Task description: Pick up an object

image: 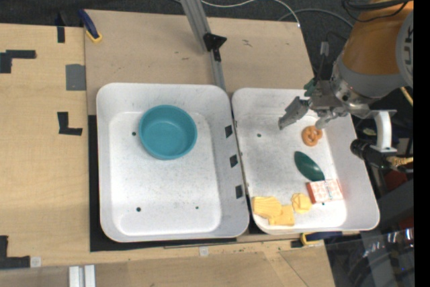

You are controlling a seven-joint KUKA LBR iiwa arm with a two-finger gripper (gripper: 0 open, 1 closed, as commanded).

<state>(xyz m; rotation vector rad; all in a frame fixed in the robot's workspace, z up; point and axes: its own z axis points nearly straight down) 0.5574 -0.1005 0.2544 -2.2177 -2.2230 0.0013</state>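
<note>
The right bin (269, 165) holds a small orange object (311, 136), a dark green oval piece (308, 165), a red and white box (324, 191) and yellow pieces (274, 210) near the front. My gripper (308, 116) hovers over the back of this bin, open, its two fingers spread. One finger (290, 113) points left, and the other sits just above the orange object. Nothing is between them.
A teal bowl (168, 132) stands in the left bin (134, 212). A grey metal pole (191, 0) slants down to the gap between the bins. Cables run across the dark floor at the back. A blue and yellow clamp (90, 25) lies on the bench's far left.
</note>
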